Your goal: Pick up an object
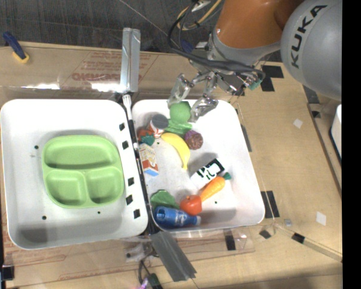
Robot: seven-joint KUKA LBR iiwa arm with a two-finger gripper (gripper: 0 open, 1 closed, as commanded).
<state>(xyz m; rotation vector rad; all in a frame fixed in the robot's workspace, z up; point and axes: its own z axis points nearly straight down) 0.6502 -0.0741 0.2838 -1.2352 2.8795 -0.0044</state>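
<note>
Hand [192, 99] of the arm [277, 17] hangs over the far edge of the right bin [243, 167], its two pale metal fingers spread apart with a green object [180, 114] sitting between and just under their tips; whether they actually press on it cannot be told. That green object is a soft-looking, lumpy piece of matte plastic, rounded on top and broadening toward the bin floor, with its long axis running roughly from the hand down toward the near side. It lies at the far end of the right bin, touching a yellow banana [178, 147] just below it. The banana is smooth and curved, arching toward the near right. Beside it sits a dark purple, roundish fruit [194, 139], and on the other side a small can [158, 124] with a grey lid. Nearer the front are a black-and-white card [207, 170], an orange carrot [213, 188] with a green tip, a red tomato [191, 205], a blue bottle [174, 217] lying on its side, and a small carton [148, 160]. A glossy green divided tray [81, 170] with three compartments rests in the left bin [18, 161]. Both bins stand on a brown tabletop [289, 155].
</note>
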